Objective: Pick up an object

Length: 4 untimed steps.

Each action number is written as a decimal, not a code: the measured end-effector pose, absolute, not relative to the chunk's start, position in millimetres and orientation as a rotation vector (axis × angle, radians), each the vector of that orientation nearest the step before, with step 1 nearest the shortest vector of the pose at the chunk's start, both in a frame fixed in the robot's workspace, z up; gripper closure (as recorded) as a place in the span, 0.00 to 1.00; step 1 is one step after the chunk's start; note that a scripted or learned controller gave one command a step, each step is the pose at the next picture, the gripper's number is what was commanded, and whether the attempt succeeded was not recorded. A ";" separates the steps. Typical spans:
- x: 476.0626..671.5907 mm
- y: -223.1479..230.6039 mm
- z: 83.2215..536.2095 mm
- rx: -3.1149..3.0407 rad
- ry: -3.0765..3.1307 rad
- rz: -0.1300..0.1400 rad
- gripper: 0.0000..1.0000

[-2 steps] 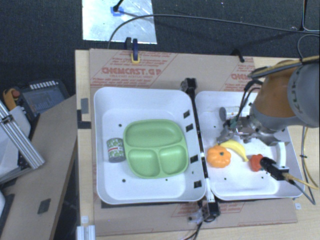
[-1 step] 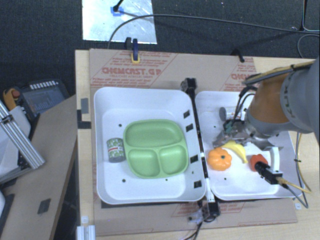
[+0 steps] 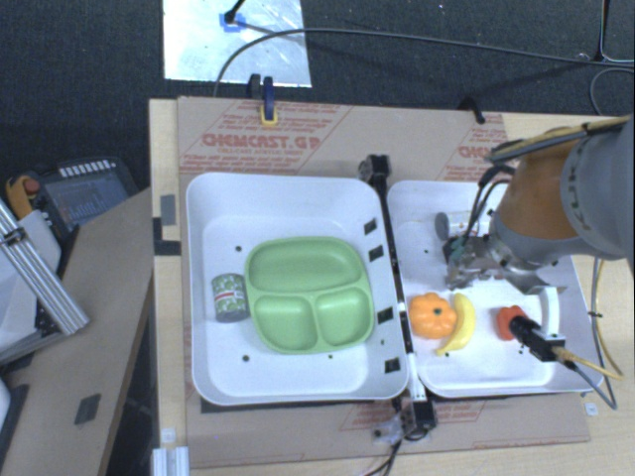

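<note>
Overhead, pincer (image 3: 458, 259) above banana (image 3: 458, 325), pumpkin (image 3: 433, 316)

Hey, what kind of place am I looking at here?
Probably a robotics lab test bench: a grey arm reaches over two white bins, toy food like a banana sits inside, and cables trail across dark carpet.

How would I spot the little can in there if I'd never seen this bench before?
Look at the left white bin, the one holding the green divided plate. Just off the plate's left edge, on the bin floor, stands a small can with a green-and-white label. It is the only other item in that bin; the fruit-like pieces are in the right bin.
</note>
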State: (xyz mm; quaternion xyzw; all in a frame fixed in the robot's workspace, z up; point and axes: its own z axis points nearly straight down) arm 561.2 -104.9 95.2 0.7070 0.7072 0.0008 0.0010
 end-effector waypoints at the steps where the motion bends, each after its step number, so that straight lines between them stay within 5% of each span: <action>1: 557.7 -104.5 158.0 2.215 2.222 0.005 1.00; 2: 565.1 -100.2 220.1 2.211 2.222 0.008 1.00; 3: 566.1 -100.3 235.2 2.214 2.225 0.003 1.00; 4: 584.0 -49.9 243.4 2.210 2.231 0.006 1.00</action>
